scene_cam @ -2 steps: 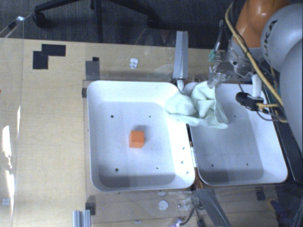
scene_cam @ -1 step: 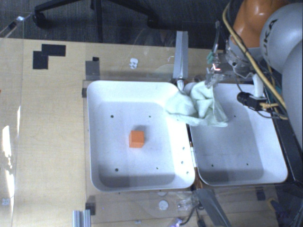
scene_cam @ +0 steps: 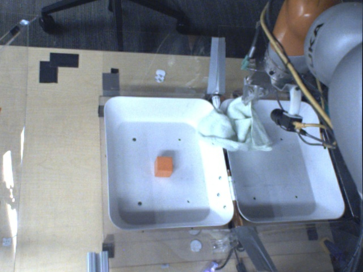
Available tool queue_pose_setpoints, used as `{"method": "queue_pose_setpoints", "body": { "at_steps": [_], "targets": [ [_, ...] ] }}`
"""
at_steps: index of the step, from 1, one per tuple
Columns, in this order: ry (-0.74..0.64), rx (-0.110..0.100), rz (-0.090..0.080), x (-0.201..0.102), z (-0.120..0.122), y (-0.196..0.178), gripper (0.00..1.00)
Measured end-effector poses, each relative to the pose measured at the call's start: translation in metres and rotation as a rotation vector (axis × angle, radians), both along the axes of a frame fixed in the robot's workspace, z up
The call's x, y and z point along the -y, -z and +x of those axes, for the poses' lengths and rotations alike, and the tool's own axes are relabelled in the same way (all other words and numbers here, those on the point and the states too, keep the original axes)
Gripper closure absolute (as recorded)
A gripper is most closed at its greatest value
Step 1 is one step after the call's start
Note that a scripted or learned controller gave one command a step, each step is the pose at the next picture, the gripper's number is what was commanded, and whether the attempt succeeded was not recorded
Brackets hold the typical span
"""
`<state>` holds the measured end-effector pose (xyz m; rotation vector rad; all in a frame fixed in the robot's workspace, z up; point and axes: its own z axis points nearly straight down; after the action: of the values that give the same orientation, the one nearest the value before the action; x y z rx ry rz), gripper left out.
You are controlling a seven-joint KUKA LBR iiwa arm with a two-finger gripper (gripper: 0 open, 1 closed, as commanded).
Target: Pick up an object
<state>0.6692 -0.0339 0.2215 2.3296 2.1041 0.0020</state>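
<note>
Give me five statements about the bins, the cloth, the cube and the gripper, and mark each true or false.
1. The orange cube lies in the left bin. True.
2. The pale cloth lies flat in the middle of the left bin. False: it hangs bunched over the rims where the two bins meet, near their far corners.
3. The gripper is above the top of the cloth. True.
4. The cube rests against the cloth. False: bare bin floor lies between them.
5. The right bin holds a second orange cube. False: the one cube is in the left bin.
</note>
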Motion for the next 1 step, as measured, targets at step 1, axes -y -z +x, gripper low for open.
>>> {"method": "queue_pose_setpoints", "body": {
  "at_steps": [1],
  "targets": [
    [-0.009, 0.000, 0.000, -0.0115, -0.0009, 0.0027, 1.00]
  ]
}}
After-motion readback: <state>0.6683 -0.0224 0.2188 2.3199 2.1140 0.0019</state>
